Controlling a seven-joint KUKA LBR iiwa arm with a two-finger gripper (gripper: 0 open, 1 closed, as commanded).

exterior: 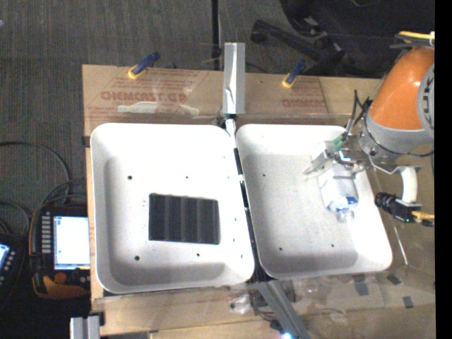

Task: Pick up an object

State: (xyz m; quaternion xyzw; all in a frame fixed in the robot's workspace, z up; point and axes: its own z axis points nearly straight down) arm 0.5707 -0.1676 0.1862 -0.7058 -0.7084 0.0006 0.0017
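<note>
camera view, operator: your gripper [337, 162] hangs over the right bin [282, 246] at the frame's right, fingers spread wide, touching the top of a clear plastic bottle [339, 195] lying below it; grasp unclear. dark ridged tray [183, 218] lies in the left bin [113, 147].

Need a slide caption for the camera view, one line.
KUKA arm's two-finger gripper over a clear plastic bottle in the right white bin; black ridged rectangular block in the left white bin.

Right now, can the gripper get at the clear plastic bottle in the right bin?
Probably yes. The gripper hangs directly over the bottle in the right bin, and nothing lies between them or crowds the bottle.
</note>
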